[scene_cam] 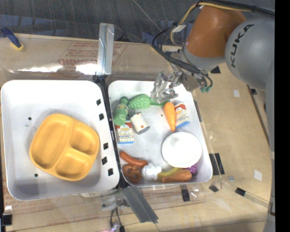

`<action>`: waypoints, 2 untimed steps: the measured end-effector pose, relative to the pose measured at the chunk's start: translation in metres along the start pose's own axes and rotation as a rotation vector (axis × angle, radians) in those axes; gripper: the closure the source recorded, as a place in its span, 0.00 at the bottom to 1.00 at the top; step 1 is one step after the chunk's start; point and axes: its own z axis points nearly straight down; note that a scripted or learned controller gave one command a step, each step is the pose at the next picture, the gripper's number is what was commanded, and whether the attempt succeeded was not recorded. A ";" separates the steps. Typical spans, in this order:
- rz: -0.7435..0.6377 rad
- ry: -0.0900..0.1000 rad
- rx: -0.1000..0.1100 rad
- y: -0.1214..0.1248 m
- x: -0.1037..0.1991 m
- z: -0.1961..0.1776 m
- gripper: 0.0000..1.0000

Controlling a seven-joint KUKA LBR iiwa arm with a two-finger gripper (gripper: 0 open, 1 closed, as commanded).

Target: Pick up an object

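Yellow tray (64, 146), orange carrot (169, 116)

Grey arm (246, 37) reaching from right, tool (163, 92) pointed down

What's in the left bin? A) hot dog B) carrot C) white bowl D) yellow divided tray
D: the yellow divided tray lies alone in the left bin, while the white bowl and carrot sit in the right bin.

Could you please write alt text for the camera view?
The gripper hangs over the far end of the right bin, which holds a carrot, a white bowl and other toy food. The left bin holds a yellow divided plate.
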 end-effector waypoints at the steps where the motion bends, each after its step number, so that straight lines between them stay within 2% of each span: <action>1: -0.255 0.006 -0.002 0.007 0.040 0.100 1.00; 2: -0.100 0.000 0.002 0.001 0.000 -0.043 1.00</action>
